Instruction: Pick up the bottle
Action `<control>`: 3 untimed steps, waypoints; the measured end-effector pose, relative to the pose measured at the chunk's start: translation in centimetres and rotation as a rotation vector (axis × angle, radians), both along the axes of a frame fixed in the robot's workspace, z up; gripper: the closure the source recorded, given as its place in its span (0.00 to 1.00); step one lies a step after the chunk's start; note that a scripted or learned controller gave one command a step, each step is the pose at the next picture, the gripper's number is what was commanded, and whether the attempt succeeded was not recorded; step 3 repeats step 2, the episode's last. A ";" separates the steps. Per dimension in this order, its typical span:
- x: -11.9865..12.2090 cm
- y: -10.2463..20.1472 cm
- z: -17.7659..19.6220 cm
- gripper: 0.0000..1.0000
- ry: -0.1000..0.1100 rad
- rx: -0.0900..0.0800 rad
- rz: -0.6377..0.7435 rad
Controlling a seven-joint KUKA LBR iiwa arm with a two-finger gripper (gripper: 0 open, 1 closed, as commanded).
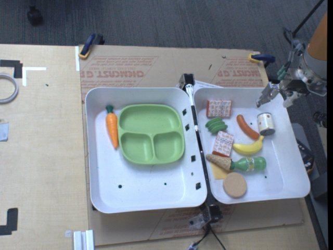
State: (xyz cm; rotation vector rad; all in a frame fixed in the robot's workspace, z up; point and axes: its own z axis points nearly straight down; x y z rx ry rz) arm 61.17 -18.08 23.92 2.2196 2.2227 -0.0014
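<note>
The bottle (pixel 250 164) is green and lies on its side near the front of the right bin (pixel 291 178). It touches a yellow banana (pixel 248 147) behind it and an ice cream cone (pixel 218 162) to its left. My gripper (pixel 275 98) hangs over the back right corner of that bin, well behind the bottle. It is open with nothing between its fingers. A small can (pixel 265 124) sits just in front of the gripper.
The right bin also holds a red sausage (pixel 247 126), two small boxes (pixel 219 108) (pixel 223 143), a green vegetable (pixel 216 124), a cheese slice (pixel 218 173) and a round cookie (pixel 235 185). In the left bin lie a green divided plate (pixel 152 134) and a carrot (pixel 112 127).
</note>
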 end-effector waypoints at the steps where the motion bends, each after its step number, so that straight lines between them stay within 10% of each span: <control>1: 0.1 0.0 1.0 1.00 -0.001 -0.001 0.003; 2: -8.4 -2.2 8.1 1.00 -0.001 -0.001 -0.040; 3: -8.4 -2.2 8.1 1.00 -0.001 -0.001 -0.040</control>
